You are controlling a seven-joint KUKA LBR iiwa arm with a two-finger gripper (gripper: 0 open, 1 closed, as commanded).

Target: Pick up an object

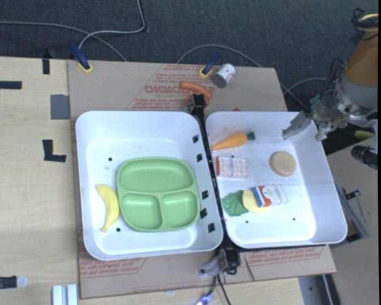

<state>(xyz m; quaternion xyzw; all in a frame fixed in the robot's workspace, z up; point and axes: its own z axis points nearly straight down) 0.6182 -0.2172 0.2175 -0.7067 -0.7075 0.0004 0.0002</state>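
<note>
Closest to the camera, two white bins sit side by side on the counter (25, 189); black clips along the middle seem to hold them together so they do not slide. The left bin (92, 129) holds a green divided plate (157, 192) lying flat, and a yellow banana (108, 206) lies just beside the plate, touching its left edge.

The right bin (317, 202) holds the small things to pick from, spread out so each can be reached; near its front a green leafy piece (233, 204) touches a yellow round thing with a red, white and blue packet (261, 197) on it; a little further back lies a flat red-and-white printed packet (231, 166), and a tan round cookie (283, 163) sits apart from it on the right; further still an orange toy carrot (232, 140) lies on its side near the middle wall.

At the far right corner of this bin, the gripper (303, 126) hangs above the rim, with nothing between the jaws; I cannot tell if they stand apart or together. The cookie is the nearest thing to it, so I think that is the easiest pick; no thing is lifted yet.

Behind the bins, an orange clamp (195, 89) and a blue and yellow clip (81, 59) pin the cardboard sheet (152, 88) down.
</note>
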